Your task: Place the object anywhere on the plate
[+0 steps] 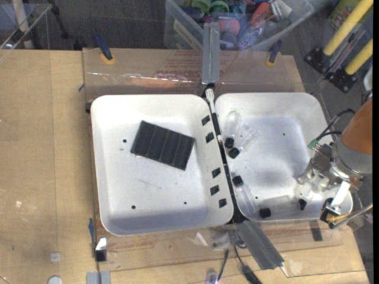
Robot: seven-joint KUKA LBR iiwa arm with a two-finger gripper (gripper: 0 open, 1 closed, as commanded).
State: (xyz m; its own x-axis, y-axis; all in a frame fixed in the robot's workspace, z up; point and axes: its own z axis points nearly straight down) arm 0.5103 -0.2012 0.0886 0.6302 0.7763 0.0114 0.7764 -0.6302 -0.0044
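While the arm reached in at the near right corner of the right bin, its end effector hung low over the bin's floor; whether it was open or gripping anything could not be told. In the left bin, a dark ribbed rectangular plate lay flat. Beyond the bench stood a clear tub of coloured toys.

wooden bench bears two white bins side by side
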